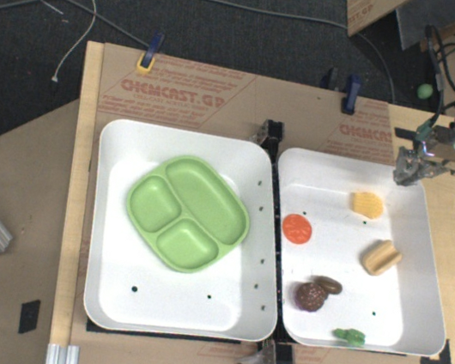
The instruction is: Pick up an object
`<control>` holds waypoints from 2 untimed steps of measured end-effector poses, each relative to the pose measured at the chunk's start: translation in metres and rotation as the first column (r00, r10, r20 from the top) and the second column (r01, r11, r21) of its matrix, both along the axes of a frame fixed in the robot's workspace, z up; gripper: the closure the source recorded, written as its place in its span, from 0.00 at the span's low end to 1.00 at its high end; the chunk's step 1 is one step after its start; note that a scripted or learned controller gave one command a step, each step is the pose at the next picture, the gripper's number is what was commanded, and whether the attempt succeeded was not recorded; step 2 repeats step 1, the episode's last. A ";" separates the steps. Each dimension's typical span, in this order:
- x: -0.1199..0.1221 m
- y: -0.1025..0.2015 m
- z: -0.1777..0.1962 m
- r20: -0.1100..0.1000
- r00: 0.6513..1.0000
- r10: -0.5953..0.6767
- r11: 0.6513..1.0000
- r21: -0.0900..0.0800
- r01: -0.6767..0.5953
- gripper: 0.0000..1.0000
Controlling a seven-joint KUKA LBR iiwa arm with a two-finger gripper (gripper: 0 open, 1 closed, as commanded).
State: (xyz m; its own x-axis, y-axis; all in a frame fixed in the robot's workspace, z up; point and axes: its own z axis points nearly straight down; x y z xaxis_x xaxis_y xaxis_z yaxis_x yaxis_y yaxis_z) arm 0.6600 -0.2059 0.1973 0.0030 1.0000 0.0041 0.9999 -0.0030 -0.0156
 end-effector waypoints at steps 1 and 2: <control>0.003 0.001 0.010 0.016 1.000 0.003 1.000 -0.004 -0.003 0.00; 0.003 0.001 0.010 0.016 1.000 0.003 1.000 -0.004 -0.003 0.00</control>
